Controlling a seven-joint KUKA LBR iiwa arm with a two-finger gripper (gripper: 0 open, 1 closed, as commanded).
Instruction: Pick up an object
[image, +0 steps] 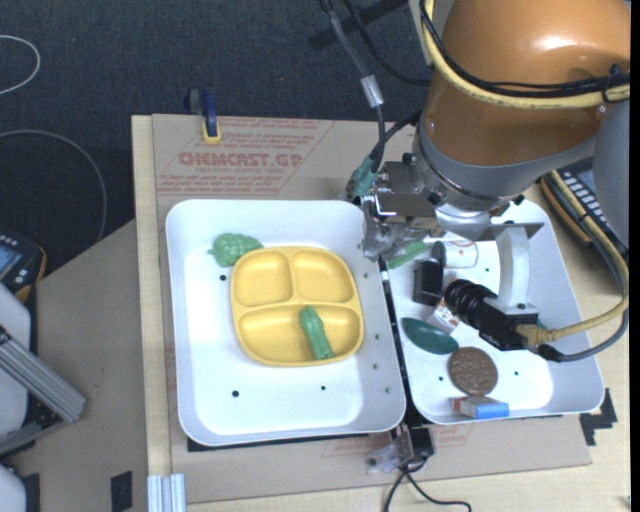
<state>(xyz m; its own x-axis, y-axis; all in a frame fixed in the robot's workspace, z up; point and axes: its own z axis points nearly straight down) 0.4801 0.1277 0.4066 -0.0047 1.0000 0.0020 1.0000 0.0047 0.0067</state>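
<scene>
Here, the grey-and-orange arm is reaching in from the right and holding its gripper low over the seam where the two white bins are meeting, toward their far end. Whether the gripper is open or closed cannot be told, as the wrist is covering it from above. A pale green strip is showing just beneath the gripper, at the far left corner of the right bin, and it cannot be told whether it is being gripped or merely lying there.

The other loose objects are lying apart from the gripper. In the right bin, a small black block is sitting just below the green strip. A dark teal leaf-shaped piece is resting nearer the camera, and a round brown disc is lying just beside it. A small blue-and-red block is sitting against the near rim.

In the left bin, a yellow divided plate is occupying the middle. A green pickle-like piece is lying in its near right compartment. A lumpy green piece is resting on the bin floor, touching the plate's far left corner.

Both bins are sitting on a brown board that is bearing red print, and a blue clamp is gripping its far edge.
</scene>
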